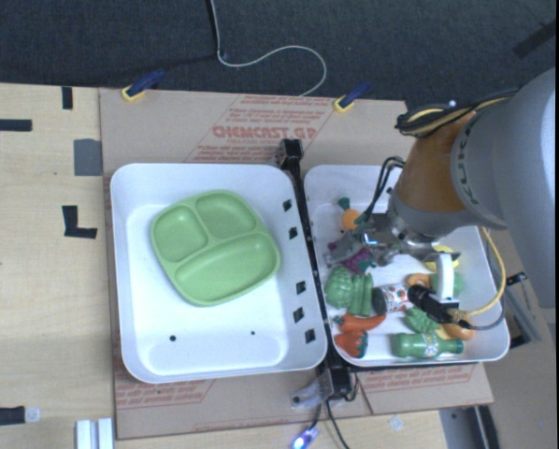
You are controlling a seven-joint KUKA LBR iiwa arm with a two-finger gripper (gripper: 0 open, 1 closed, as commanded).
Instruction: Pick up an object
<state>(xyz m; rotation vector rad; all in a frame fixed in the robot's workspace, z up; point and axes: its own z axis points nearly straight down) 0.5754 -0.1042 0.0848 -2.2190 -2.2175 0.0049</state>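
The right bin (485, 349) holds several small toy foods: a green leafy piece (348, 291), a red-orange piece (354, 327), a green bottle-like item (427, 346), an orange bit (351, 219) and a yellow-white item (445, 274). My gripper (359, 248) hangs low over the left half of this bin, just above the green leafy piece and a purple-dark item (358, 262). The wrist and its orange band (434, 171) cover the bin's upper middle. I see nothing clearly held between the gripper's tips.
The left bin (139, 335) carries a green divided plate (214, 246). A black clip divider (298, 241) runs between the bins. A yellow cable (493, 297) loops over the right bin's right side. Cardboard (251, 124) lies under both bins.
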